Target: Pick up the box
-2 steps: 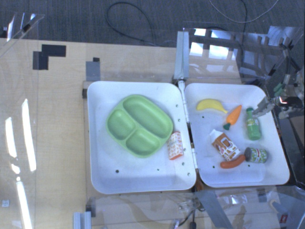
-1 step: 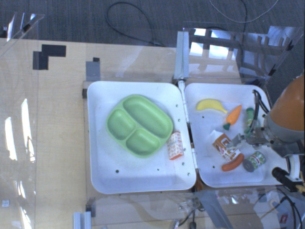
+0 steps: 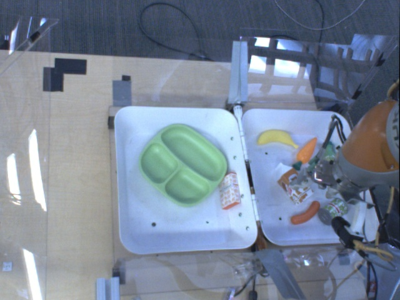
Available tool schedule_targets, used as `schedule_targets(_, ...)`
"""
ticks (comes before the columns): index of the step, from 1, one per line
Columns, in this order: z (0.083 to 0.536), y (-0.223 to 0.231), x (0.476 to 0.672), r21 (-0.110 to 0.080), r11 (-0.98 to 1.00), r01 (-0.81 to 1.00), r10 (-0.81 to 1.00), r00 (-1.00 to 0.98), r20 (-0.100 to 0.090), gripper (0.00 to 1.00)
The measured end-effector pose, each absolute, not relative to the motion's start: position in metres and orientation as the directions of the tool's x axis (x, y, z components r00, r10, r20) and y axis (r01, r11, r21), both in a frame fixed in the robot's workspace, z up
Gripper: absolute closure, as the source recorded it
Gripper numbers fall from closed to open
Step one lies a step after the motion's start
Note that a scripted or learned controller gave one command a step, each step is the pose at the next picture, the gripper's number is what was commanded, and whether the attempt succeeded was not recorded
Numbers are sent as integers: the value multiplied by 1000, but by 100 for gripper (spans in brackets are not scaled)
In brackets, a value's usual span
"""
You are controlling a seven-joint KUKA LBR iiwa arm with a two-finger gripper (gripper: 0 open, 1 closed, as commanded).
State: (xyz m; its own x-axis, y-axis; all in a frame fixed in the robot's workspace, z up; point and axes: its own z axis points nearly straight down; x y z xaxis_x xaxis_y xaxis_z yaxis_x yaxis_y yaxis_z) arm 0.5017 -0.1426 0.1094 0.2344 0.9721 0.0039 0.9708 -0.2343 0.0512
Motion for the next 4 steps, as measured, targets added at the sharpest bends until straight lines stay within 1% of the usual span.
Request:
schedule_targets(1,109,-137,513,55,-219,974,976,219,-2,0)
schedule_targets(2,110,-95,589,54,7,999,1000,-7,-10,0)
schedule_targets(3,110,-117,558,63,10,998,1000,-9,-6,0)
schedule_targets(4,109,-194,623,49,-10,999,1000,10,-9,0)
